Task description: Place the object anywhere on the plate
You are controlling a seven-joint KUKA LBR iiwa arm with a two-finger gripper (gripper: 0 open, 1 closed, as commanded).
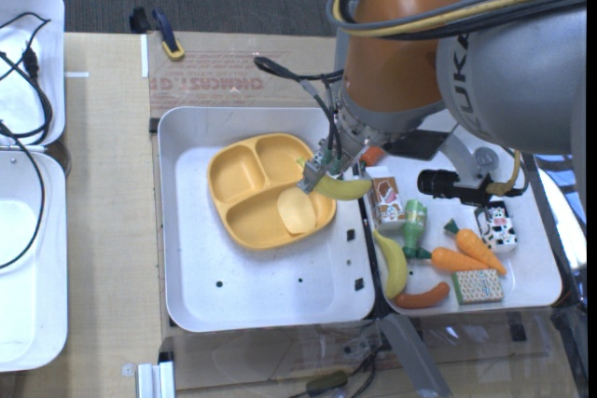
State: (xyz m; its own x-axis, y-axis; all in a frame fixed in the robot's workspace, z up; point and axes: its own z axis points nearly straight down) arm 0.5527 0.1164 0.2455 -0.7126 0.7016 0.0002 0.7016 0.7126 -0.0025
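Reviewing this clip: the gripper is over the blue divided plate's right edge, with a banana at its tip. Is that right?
Not quite. The camera view shows the plate is yellow, not blue. The rest stands: the gripper is over its right edge, with a banana at its tip.

Plate [244,191] compartments lie open; banana [343,189] overhangs its right rim

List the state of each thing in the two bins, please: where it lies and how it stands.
gripper: over the plate's right edge, shut on a banana.
held banana: between the fingers, lifted.
plate: flat in the left bin, a pale round piece on it.
second banana: lying in the right bin.
carrot: lying flat.
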